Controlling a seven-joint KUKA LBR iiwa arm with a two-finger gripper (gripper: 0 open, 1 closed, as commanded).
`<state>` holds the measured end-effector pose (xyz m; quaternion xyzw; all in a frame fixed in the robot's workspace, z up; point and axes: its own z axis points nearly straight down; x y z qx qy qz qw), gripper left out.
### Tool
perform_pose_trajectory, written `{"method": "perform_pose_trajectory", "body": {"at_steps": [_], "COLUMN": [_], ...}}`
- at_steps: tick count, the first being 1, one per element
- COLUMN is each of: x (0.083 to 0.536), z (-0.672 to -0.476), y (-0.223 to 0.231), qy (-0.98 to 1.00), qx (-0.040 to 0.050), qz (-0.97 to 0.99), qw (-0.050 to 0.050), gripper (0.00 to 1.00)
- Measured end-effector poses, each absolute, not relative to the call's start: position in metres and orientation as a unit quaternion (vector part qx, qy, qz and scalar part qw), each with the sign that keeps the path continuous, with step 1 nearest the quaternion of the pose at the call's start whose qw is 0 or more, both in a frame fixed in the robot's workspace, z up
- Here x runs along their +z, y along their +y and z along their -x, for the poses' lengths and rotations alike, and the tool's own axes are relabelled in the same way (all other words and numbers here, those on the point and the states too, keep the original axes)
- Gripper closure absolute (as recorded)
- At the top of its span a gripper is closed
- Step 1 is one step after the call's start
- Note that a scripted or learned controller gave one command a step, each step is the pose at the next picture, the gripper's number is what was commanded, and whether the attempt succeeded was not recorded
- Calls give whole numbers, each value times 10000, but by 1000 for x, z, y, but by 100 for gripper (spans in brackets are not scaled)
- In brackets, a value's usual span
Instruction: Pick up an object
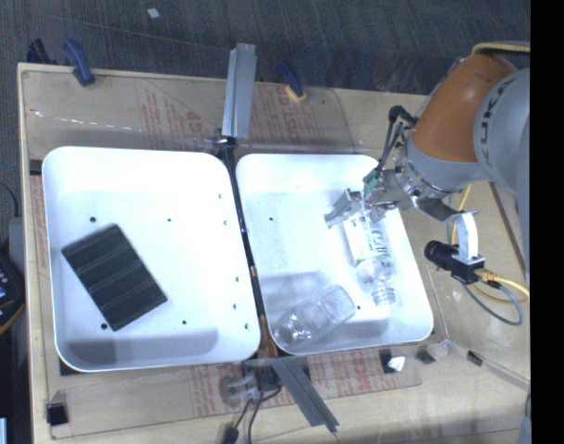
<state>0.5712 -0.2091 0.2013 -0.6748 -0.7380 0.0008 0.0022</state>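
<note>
Right bin point(263, 183) with two clear bottles. One bottle point(372, 252) lying along the bin's right wall, long way running from far side to near side, cap end near. Hand point(363, 202) right over that bottle's far end, maybe touching it. Cannot tell how far open, or whether anything is gripped. Second bottle point(312, 314) near the bin's front wall, farther off. Probably a short drop straight down, fingers across the bottle.
</note>
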Motion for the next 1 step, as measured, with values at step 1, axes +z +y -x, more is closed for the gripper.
{"method": "perform_pose_trajectory", "body": {"at_steps": [1], "x": [167], "z": [-581], "y": [-208], "qy": [-7666], "qx": [9], "qz": [6421], "qw": [28], "gripper": [0]}}
